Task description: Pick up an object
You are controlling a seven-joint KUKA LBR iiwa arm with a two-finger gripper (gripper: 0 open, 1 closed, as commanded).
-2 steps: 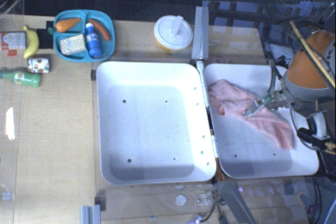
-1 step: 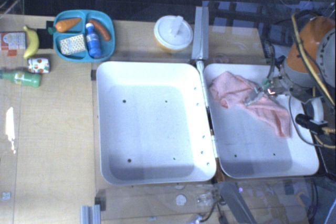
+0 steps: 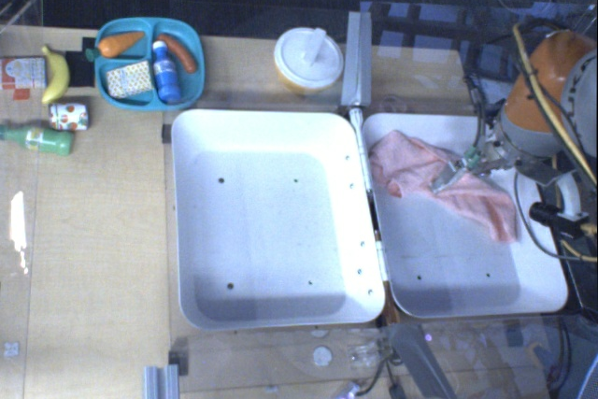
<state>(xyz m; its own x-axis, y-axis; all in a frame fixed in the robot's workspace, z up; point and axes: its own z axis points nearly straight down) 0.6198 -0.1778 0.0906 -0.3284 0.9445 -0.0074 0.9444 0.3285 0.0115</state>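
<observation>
Pink cloth (image 3: 439,184) lies crumpled in the right bin (image 3: 467,290), and my gripper (image 3: 460,173) is down on it, fingers pinched into a fold. Thin bite: it could slip free on lifting.

Pink cloth (image 3: 439,182); white bins (image 3: 271,313); blue tray (image 3: 192,61); yellow banana (image 3: 56,75).

No text readable anywhere. Small box (image 3: 22,75) with red print and can (image 3: 68,116) with a patterned label, both far left of the gripper (image 3: 458,175), too blurred to read. Green bottle (image 3: 37,139) beside the can and blue bottle (image 3: 166,70) in the tray: labels illegible.
</observation>
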